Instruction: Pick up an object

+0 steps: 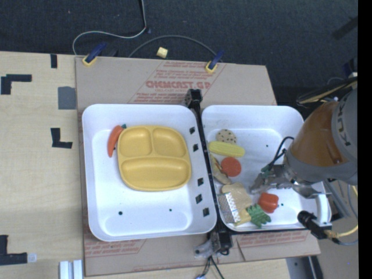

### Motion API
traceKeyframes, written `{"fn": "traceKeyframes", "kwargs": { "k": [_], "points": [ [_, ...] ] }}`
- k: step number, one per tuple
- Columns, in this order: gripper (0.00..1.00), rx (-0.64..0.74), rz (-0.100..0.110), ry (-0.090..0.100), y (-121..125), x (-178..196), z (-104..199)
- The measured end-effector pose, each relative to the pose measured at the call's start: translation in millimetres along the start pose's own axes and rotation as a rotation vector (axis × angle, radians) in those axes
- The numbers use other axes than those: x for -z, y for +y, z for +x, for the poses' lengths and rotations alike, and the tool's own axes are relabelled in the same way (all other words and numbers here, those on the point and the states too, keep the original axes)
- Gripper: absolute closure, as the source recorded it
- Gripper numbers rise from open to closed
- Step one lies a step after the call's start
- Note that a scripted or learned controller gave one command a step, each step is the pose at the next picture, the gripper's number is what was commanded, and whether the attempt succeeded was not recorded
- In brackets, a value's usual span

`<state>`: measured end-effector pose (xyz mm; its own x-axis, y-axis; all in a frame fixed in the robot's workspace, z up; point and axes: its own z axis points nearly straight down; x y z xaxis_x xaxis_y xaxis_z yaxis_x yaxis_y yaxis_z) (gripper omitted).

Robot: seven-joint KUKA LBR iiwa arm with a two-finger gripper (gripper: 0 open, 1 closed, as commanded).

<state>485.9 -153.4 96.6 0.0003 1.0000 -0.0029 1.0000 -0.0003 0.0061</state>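
A pale wooden bench (35,173) is carrying a sheet of brown cardboard (174,83), and two shallow white bins are sitting on it side by side. In the left white bin (139,217) a yellow three-compartment plastic plate (154,157) is lying flat, with an orange toy carrot (114,140) just beside its left edge, long axis running up and down the view, green tip pointing away. Over in the right white bin (261,121) the toys are crowding the left half: a speckled round cookie (226,136), a yellow corn cob (226,150) lying crosswise, a red round tomato (231,167), a beige ridged piece (230,207) and a green leafy bit (257,215). The grey arm's two-finger gripper (263,181) is hovering low, just above a small red pepper-like toy (268,201). Whether its jaws are spread or closed, I cannot tell; nothing is showing between them.
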Motion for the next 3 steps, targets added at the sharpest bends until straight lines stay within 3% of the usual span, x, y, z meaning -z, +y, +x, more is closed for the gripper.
{"fn": "traceKeyframes", "kwargs": {
  "k": [1,2,3],
  "points": [
    [0.0,0.0,0.001,0.0,-0.3,-0.5,-0.3],
    [0.0,0.005,0.005,0.001,44.4,-11.9,51.2],
    [0.0,-0.006,0.014,-0.006,101.1,-12.2,49.2]
  ]
}}
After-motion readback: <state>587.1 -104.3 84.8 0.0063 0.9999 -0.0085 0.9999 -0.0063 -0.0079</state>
